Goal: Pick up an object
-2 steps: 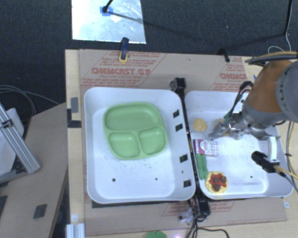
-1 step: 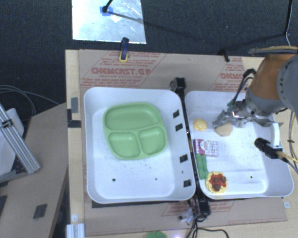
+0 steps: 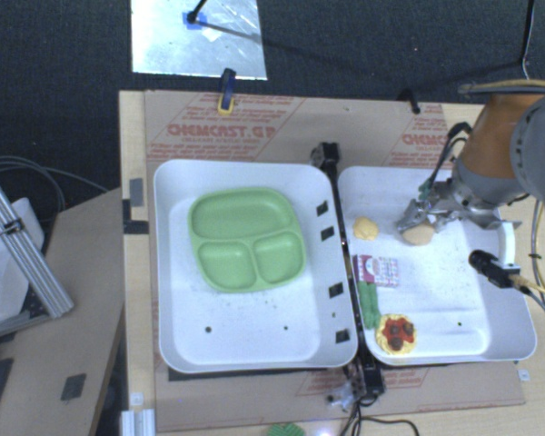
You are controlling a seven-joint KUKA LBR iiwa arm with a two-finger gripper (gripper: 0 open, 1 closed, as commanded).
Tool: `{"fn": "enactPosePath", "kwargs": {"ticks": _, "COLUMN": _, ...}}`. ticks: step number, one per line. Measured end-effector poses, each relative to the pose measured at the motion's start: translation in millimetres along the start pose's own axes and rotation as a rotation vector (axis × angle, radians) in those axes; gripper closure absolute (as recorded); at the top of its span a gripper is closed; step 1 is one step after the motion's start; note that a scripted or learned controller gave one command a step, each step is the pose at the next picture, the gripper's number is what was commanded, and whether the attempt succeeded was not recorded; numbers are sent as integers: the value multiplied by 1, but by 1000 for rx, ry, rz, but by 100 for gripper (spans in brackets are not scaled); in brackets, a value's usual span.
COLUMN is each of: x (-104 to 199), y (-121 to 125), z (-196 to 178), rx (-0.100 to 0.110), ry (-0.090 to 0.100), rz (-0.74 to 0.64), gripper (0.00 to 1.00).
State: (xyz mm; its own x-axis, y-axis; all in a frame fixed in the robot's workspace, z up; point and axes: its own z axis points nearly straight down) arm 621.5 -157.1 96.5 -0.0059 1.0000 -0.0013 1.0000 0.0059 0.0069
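Note:
My gripper (image 3: 420, 218) is low in the right bin (image 3: 454, 334), near its back middle, at the end of the grey arm with the orange band (image 3: 490, 134). A small tan rounded object (image 3: 420, 236) lies right at the gripper's tip, touching it or just under it. To its left rests a small yellow piece (image 3: 366, 229). Along the bin's left side lie a pink and white packet (image 3: 377, 270), a green pod-like item (image 3: 370, 304) and a yellow disc with red spots (image 3: 396, 332).
The left bin (image 3: 254, 334) holds a green divided plate (image 3: 247, 239). A black divider with clips (image 3: 341, 243) runs between the bins. A black fitting with a cable (image 3: 492, 267) sits at the right bin's right side. The right bin's floor is bare toward the front right.

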Motion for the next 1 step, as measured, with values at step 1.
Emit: {"fn": "enactPosePath", "kwargs": {"ticks": 1, "x": 86, "y": 26, "z": -95, "rx": -6, "ry": 3, "rz": -7, "gripper": 100}}
